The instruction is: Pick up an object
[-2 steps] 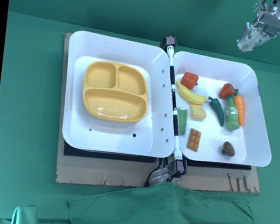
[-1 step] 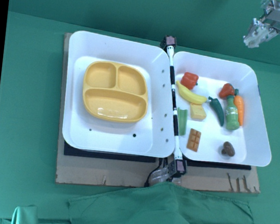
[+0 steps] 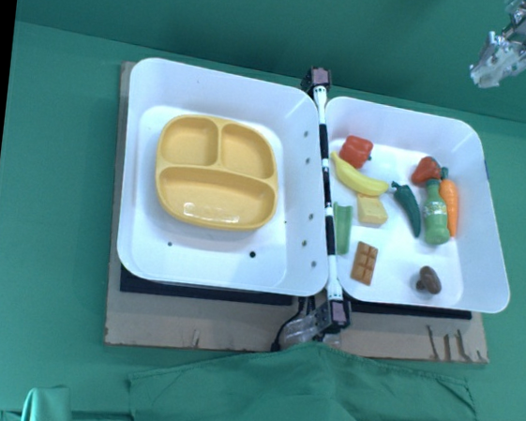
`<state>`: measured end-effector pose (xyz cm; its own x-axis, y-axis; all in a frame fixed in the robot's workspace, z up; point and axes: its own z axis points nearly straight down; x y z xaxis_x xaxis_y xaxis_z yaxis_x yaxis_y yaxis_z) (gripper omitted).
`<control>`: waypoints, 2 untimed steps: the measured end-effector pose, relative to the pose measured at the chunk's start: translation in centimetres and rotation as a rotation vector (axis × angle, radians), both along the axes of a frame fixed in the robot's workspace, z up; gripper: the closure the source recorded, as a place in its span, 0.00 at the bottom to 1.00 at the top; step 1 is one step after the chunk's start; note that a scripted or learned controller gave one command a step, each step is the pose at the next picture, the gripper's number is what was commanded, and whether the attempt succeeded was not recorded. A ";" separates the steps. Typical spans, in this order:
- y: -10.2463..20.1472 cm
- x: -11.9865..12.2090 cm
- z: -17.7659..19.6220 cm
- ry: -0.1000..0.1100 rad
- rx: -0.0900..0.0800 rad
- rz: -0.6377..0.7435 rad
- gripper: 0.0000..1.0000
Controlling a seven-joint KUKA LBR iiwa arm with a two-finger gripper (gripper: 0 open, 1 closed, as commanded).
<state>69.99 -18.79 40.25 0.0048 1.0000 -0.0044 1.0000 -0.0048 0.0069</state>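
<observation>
The end effector [image 3: 494, 69] hangs in the upper right corner of the frame, above the green backdrop and well apart from both bins; whether it is released or clenched cannot be told, and nothing shows in its grasp. Below it, the right bin [image 3: 482, 277] holds the toy food: a red pepper [image 3: 356, 150] and a banana [image 3: 356, 178] near its upper left, a strawberry [image 3: 426, 170], carrot [image 3: 449, 203] and green bottle [image 3: 436, 215] toward its right side, a dark green chili [image 3: 408, 208], a chocolate bar [image 3: 364, 263] and a brown lump [image 3: 428, 280] lower down. The left bin [image 3: 136, 247] carries a yellow divided plate [image 3: 216, 172]. Both bins sit on the counter [image 3: 44, 227].
</observation>
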 end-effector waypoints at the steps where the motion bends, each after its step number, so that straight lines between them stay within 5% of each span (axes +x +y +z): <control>1: 2.1 0.0 -2.2 0.005 0.002 0.003 1.00; 2: 0.0 0.0 -0.2 -0.001 0.000 0.000 1.00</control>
